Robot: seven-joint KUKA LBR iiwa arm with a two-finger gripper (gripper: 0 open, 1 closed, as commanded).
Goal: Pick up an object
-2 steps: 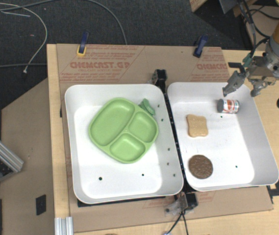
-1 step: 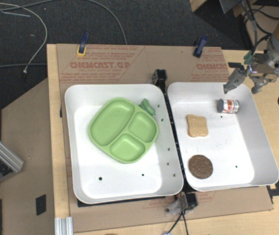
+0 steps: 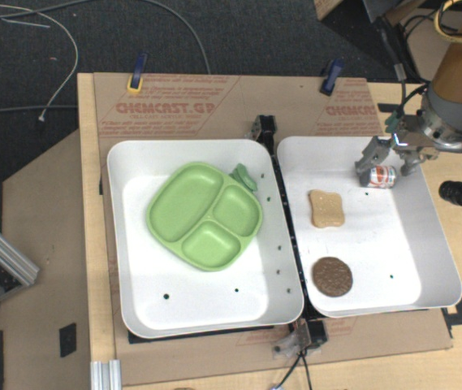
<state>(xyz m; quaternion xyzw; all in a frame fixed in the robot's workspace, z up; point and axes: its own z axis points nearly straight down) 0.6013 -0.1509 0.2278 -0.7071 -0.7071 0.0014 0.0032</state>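
Observation:
In the right bin (image 3: 409,250) lie a tan slice of toast (image 3: 325,210), a round brown patty (image 3: 332,275) near the front, and a small red-and-white can (image 3: 382,176) at the back. My gripper (image 3: 386,165) hangs right over the can, its grey fingers (image 3: 368,158) straddling it on both sides. The fingers stand apart and the can rests on the bin floor between them.
The left bin (image 3: 133,275) holds a green divided plate (image 3: 205,215) with a small green item (image 3: 244,177) at its back right edge. Blue clamps (image 3: 137,72) pin the cardboard at the rear. A black divider (image 3: 283,218) separates the bins.

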